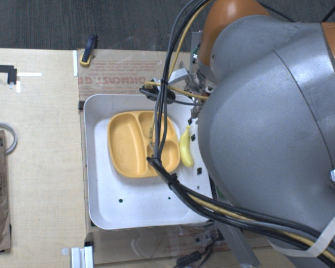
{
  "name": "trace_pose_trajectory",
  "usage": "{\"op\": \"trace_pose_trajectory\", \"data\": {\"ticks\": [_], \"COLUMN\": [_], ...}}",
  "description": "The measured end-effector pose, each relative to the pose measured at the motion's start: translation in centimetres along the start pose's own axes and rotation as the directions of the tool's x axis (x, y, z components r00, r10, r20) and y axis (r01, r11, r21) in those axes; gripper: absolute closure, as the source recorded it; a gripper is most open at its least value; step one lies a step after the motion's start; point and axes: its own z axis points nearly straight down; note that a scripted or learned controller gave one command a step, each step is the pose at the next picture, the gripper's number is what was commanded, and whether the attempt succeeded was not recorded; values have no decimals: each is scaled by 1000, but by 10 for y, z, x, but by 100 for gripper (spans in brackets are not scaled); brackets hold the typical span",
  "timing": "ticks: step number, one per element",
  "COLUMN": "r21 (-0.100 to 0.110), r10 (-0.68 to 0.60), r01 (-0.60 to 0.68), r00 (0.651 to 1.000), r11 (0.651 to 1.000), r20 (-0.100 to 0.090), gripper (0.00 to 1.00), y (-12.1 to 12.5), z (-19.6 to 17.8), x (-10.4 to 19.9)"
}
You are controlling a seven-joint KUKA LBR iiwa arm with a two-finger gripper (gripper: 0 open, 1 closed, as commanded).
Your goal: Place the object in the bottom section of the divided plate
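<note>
The arm [268, 127] reaches in from the right, its broad grey casing bulking over the near side of the view. An orange band [234, 10] caps the link at the top, above the wrist. Black and yellow cables [167, 94] loop down from the band, run along the left of the casing and trail off to the lower right. The gripper probably sits beneath the casing, so its fingers cannot be made out.

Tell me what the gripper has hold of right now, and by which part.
Cannot be told: the arm's grey body covers the gripper. The banana lies in the white bin, beside the yellow divided plate, with nothing visibly gripping it.
</note>
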Motion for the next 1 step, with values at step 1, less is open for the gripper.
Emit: {"op": "trace_pose_trajectory", "data": {"ticks": [1], "r21": [1], "r10": [63], "r01": [-63], "r00": [998], "r11": [998], "r20": [-3], "gripper": [100], "y": [58], "z": [8], "x": [-21]}}
